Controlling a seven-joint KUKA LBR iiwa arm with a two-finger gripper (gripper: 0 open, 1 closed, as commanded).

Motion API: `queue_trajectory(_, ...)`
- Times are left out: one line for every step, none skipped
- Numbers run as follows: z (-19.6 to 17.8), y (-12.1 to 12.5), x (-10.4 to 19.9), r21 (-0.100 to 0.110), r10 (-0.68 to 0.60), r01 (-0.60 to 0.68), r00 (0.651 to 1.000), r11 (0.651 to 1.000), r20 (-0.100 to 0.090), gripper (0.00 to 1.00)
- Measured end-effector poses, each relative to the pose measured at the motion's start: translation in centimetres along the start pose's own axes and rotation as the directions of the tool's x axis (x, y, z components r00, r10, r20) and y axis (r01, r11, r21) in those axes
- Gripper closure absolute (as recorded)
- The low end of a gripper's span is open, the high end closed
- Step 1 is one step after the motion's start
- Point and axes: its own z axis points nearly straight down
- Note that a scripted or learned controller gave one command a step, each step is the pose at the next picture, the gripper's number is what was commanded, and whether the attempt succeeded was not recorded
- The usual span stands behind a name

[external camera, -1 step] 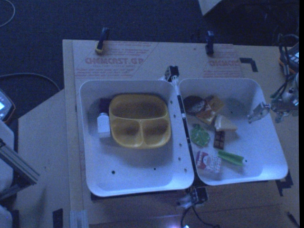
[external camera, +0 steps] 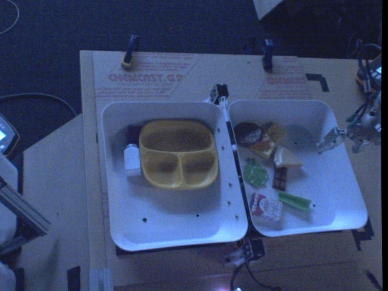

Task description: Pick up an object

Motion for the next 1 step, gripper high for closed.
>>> queue_trajectory(5.21,-1.05,-0.09,0.005,0.001,-0.001,1.0,1.0,-0.003,0.0)
